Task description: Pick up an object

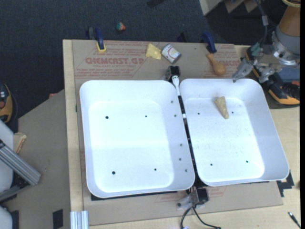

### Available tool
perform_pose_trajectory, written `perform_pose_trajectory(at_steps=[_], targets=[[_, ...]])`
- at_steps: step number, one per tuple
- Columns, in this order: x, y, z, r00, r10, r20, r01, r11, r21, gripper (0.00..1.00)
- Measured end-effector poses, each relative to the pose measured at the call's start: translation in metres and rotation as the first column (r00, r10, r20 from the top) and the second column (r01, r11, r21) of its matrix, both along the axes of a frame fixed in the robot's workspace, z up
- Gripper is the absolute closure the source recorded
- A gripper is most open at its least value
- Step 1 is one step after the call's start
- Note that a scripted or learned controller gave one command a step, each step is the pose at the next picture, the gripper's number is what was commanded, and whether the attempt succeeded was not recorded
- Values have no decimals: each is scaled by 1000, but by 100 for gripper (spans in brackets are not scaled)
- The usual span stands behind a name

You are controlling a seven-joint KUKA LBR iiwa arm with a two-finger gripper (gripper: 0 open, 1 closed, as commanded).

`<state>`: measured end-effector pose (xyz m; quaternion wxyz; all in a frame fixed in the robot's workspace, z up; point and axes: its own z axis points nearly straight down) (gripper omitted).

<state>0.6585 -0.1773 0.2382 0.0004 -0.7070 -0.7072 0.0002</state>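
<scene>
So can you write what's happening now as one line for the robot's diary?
tool: above right bin's far rim | tan wedge-shaped object: lying in right white bin, untouched | pick: not yet done

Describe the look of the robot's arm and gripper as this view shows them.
The arm shows an orange-tan band above a grey ring, then a silvery metal wrist. Black cables run along it toward the top of the picture. The gripper is a compact grey metal assembly with small teal-green accents, ending in thin dark fingers. Any markings are too small to read.
</scene>
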Motion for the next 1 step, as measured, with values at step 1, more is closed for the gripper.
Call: perform_pose_trajectory(at_steps=[1], targets=[[7, 25, -136, 1000, 2, -8, -2, 1000, 3, 0]])
